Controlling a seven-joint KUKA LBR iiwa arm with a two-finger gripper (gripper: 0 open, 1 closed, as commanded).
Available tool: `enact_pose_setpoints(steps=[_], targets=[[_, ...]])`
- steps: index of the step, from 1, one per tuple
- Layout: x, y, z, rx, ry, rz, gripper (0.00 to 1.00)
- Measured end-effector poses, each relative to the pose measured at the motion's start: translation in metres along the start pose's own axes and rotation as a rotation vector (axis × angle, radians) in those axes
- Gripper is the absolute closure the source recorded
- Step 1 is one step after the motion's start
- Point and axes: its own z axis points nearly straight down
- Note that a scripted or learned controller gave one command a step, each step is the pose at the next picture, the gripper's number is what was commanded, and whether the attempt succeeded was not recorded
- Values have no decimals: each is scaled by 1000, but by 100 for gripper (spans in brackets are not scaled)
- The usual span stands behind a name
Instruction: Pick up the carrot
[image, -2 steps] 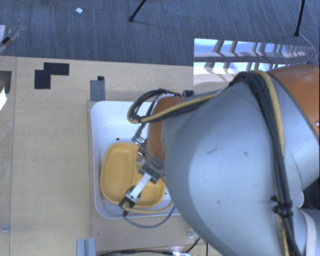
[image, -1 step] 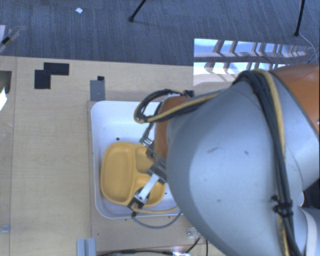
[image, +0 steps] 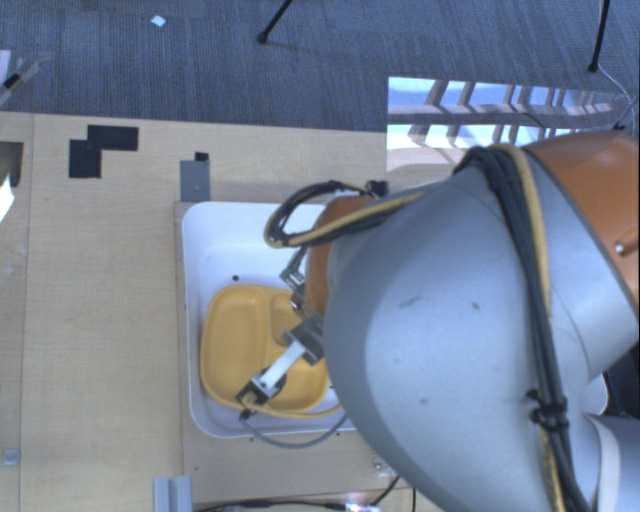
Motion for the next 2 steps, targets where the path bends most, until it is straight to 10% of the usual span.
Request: enact_pose_setpoints(steps=[1,2], targets=[[26,-47,-26,51,-11,-49,100],[31,-54,-31,56,-10,-42,100]])
